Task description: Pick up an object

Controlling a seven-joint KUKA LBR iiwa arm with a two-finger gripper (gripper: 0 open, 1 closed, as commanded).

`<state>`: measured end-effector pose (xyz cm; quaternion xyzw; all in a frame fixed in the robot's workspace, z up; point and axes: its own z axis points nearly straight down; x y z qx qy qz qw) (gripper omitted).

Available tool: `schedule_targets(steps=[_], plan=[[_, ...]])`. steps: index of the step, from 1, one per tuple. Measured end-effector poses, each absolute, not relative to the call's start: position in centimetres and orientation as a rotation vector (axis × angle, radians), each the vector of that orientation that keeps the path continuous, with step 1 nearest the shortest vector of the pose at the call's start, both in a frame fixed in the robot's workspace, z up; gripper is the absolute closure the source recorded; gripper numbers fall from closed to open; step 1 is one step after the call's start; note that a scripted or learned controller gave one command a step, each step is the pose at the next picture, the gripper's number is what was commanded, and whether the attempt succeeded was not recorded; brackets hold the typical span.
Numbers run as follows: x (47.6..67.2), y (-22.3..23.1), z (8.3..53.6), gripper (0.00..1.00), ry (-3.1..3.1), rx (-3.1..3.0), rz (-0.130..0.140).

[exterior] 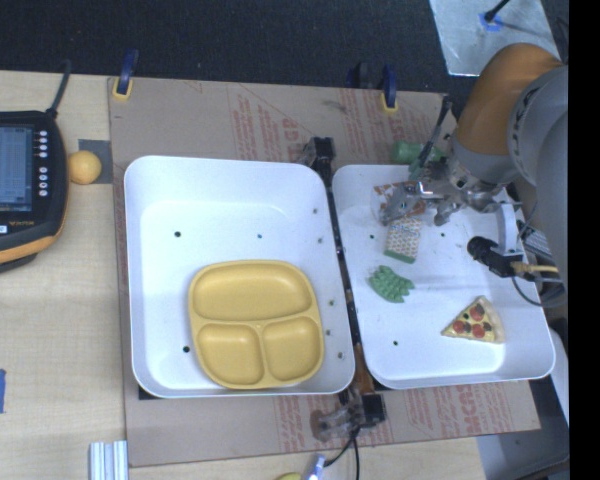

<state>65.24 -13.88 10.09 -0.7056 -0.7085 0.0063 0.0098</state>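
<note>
My gripper [404,208] hangs over the far part of the right bin [430,353], reaching in from the right. Just in front of it, touching or nearly touching, lies a small speckled rectangular block [404,239]. A green leafy toy [390,283] rests a little nearer in the same bin. A pizza slice toy [474,321] sits at the bin's front right. In the left bin [230,203] lies a yellow divided plate [255,323].
A black cable part of the arm [492,256] hangs over the right bin's right side. A small green object [408,152] sits beyond the right bin's far rim. A teach pendant [15,188] and a yellow ball [84,166] lie left of the bins.
</note>
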Motion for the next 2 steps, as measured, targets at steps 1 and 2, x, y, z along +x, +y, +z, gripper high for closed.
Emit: schedule_targets(steps=[1, 2], plan=[[65.10, -12.41, 9.23, 0.00, -2.208, -2.206, 0.035], [65.08, -12.17, 9.13, 0.00, -2.207, -2.205, 0.035]])
